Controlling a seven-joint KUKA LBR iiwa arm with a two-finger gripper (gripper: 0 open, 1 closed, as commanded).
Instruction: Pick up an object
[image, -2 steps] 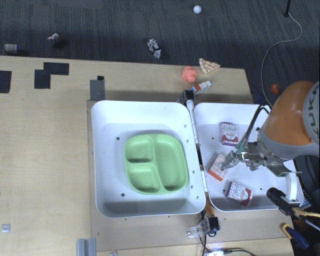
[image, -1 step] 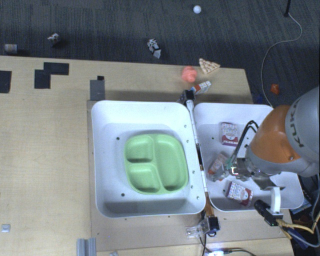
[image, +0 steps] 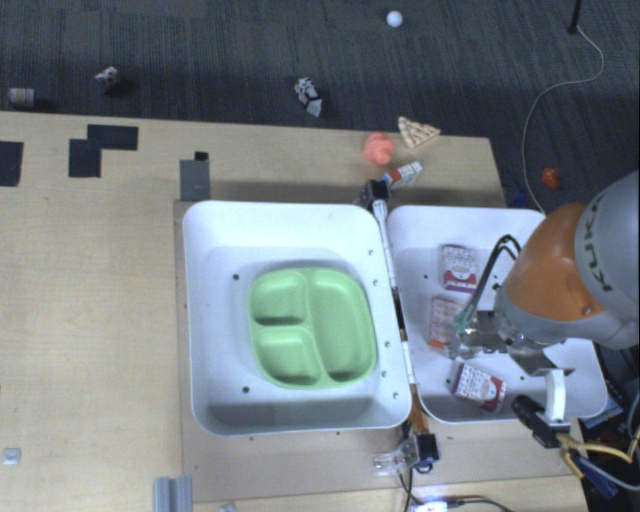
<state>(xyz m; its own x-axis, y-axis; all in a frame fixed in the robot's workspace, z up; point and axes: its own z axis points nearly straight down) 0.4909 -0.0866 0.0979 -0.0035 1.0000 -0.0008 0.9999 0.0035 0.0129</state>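
Camera view: the pincer is lowered into the right bin, among small packets at 4 o'clock; its grip cannot be told. No lift is seen yet.

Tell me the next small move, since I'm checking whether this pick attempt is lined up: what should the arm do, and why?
Probably lower the pincer straight down a little. It sits in the right bin among three small packets: the middle packet is just beside it, the lower packet is below it, and nothing visibly sits between its tips yet.
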